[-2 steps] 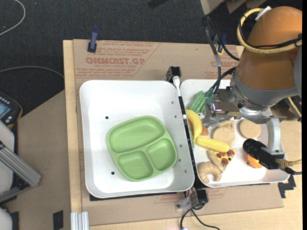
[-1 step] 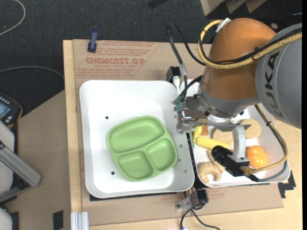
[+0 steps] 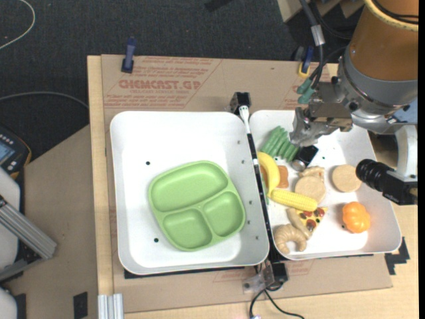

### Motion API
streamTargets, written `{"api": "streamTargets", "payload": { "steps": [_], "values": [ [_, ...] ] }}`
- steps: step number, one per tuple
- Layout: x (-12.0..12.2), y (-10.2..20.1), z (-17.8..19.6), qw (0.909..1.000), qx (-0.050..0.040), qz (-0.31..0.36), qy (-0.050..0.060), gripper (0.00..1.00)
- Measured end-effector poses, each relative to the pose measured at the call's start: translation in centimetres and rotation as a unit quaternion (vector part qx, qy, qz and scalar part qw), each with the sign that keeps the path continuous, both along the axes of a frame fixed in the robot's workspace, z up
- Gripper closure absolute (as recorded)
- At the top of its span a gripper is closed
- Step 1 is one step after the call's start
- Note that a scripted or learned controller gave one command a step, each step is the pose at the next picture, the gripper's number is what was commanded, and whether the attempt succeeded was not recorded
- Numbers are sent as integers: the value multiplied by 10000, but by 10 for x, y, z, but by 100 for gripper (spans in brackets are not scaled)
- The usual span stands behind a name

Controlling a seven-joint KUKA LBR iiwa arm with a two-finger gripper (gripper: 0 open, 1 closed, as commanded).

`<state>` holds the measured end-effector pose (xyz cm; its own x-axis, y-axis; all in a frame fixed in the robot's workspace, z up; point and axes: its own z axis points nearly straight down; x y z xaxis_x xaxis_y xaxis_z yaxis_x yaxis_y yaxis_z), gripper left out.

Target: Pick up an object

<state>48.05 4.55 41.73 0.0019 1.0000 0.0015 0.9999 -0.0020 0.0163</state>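
On the bench there are two white bins side by side: the left bin (image 3: 126, 178) has just a green divided plate (image 3: 196, 205) in it, and the right bin (image 3: 385, 234) is crammed with toy food. The arm (image 3: 385, 38) comes in from the right and hangs over the back of that right bin, with the gripper (image 3: 304, 145) low over the green ridged piece (image 3: 280, 143) and a small dark thing just beside it. I honestly can't tell how the gripper is set, or whether it has anything. The risk, I'd say, is the crowding: the banana (image 3: 269, 171), corn cob (image 3: 294, 200), croissant (image 3: 291, 238), round cookie (image 3: 345, 177) and little orange pumpkin (image 3: 356, 217) sit so close that a grab could clip a neighbour, pinch an edge and slip, or shove stuff against the bin wall.
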Motion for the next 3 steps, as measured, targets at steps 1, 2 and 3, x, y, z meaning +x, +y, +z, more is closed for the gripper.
{"api": "streamTargets", "payload": {
  "steps": [1, 2, 3],
  "values": [
    [-4, 49, -178, 9999, -14, 20, 163, 100],
    [86, 110, -62, 10000, 16, 46, -11, 100],
    [35, 90, -123, 9999, -16, -1, 134, 100]
  ]
}}
